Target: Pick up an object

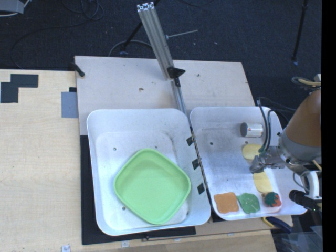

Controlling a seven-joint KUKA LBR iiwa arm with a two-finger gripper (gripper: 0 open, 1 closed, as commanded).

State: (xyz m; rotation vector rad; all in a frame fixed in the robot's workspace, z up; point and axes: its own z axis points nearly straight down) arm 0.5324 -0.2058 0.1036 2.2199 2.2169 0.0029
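Note:
The right bin [220,140] holds several small objects. An orange square piece [226,202], a green leafy piece [248,202] and a red and green strawberry-like piece [271,199] lie along its near edge. A yellow piece [262,182] lies just behind them, another pale yellow piece [251,151] sits farther back, and a small silver cylinder [252,129] lies near the far side. My gripper [259,165] reaches in from the right and hangs low between the two yellow pieces. Its fingers are dark and small against the bin.
The left bin [105,135] holds a large light green square plate [152,186]. A metal bar [160,41] slants up from the divider between the bins. The arm's grey body and orange band [307,125] cover the right bin's right edge.

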